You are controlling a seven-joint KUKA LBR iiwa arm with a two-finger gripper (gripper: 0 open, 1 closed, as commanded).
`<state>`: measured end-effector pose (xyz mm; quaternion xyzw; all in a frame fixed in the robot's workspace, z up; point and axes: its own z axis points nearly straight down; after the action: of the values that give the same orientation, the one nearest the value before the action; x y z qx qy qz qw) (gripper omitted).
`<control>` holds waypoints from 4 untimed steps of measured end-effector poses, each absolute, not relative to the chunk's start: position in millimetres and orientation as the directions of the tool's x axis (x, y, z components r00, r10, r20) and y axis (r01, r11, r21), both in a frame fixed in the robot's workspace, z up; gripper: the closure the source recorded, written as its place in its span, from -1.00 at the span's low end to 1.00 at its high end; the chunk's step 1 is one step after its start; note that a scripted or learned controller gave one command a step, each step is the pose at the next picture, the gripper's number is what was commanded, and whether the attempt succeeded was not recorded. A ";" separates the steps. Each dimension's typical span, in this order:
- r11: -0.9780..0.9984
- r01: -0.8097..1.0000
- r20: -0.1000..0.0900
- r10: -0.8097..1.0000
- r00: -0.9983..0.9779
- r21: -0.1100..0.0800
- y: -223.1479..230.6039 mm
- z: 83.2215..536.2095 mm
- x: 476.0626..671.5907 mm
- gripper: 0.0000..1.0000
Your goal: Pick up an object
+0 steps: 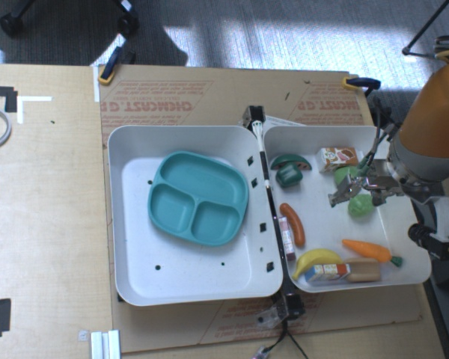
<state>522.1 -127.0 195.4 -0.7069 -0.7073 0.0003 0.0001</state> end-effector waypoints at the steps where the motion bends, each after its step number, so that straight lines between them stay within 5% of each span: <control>1: -0.002 1.000 0.000 1.000 0.002 -0.001 -144.3 102.8 477.2 -1.00; 2: -0.002 1.000 0.000 1.000 0.002 0.000 -195.0 92.3 520.0 -1.00; 3: 0.002 1.000 0.000 1.000 -0.002 0.001 -196.1 92.6 572.5 -1.00; 4: 0.002 1.000 -0.001 1.000 -0.002 0.002 -196.3 102.3 572.9 1.00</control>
<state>572.9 -196.3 102.3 -0.7065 -0.7077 -0.0003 -0.0011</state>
